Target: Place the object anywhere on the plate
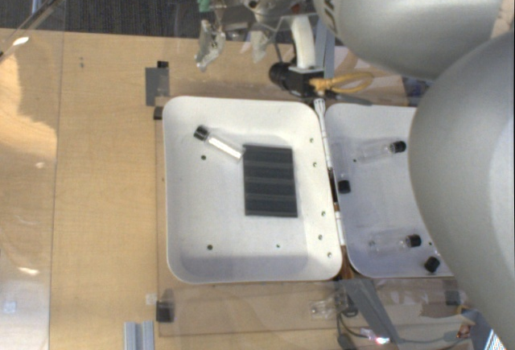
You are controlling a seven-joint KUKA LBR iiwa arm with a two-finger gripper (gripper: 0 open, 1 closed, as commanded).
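Near the left white shallow bin's [181, 260] far-left corner, you see a small clear black-capped vial [216, 142]; beside it lies a dark ribbed rectangular plate [269, 180]. Gripper [233, 47] fingers apart, holding nothing.

Open floor around dark slatted plate [270, 180], vial [217, 144].

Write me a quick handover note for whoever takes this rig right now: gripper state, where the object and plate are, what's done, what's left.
Gripper: raised above the bench beyond the far edge of the left bin, nothing visible between its fingers; open or shut cannot be told.
Object: a small clear vial with a dark cap lies in the left bin, just off the upper-left corner of the dark ribbed plate, possibly touching it.
Done: nothing yet; the vial is not on the plate.
Left: pick up the vial and set it on the plate.
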